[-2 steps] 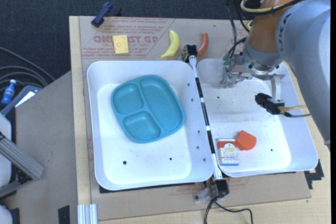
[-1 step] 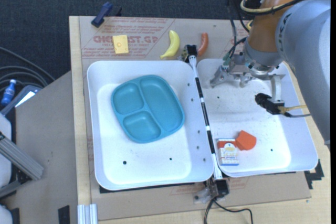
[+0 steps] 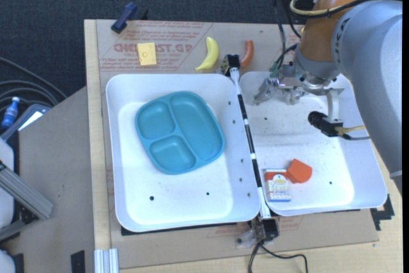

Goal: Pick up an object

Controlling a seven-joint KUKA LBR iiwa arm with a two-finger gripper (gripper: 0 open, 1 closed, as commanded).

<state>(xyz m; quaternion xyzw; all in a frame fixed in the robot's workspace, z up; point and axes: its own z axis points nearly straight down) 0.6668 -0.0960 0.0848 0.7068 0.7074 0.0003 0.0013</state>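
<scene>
The claw (image 3: 281,91) hangs over the right bin's (image 3: 332,198) far end; whether released or clenched, I cannot tell. An orange block (image 3: 299,171) and small carton (image 3: 277,185) lie near the front.

Blue divided plate (image 3: 179,132), three compartments, lies flat and slightly rotated in centre of left bin (image 3: 128,195). In right bin (image 3: 358,192), near front-left corner: small orange block (image 3: 299,171), touching or just beside a small white-and-red printed carton (image 3: 277,186) lying flat.

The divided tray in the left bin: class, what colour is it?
The divided tray is light blue, seen plainly in the camera view.
</scene>
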